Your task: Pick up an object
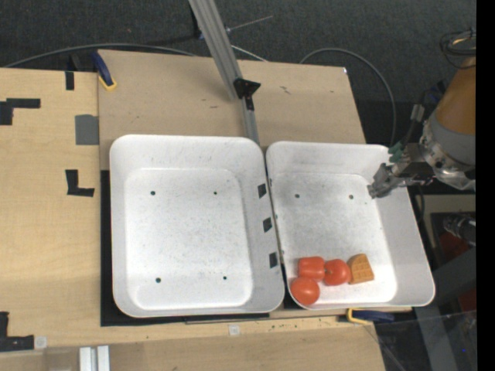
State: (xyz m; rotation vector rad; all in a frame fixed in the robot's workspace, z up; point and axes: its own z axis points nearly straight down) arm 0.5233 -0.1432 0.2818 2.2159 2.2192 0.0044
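- Gripper (381,184): dark metal, above right bin's (402,230) far right rim; finger spread cannot be told.
- Three glossy red tomatoes (317,277) and a tan ridged cracker-like block (360,269) cluster at that bin's near edge.

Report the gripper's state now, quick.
Two-finger gripper: above the right white bin's right edge, far from the red and orange pieces; open or shut cannot be told.

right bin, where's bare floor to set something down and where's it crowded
In the right bin, the floor is bare from the far wall down to the middle. The crowded part is the near edge: three red pieces and an orange block cluster there. The gripper hangs over the right rim. The left bin has bare floor throughout.
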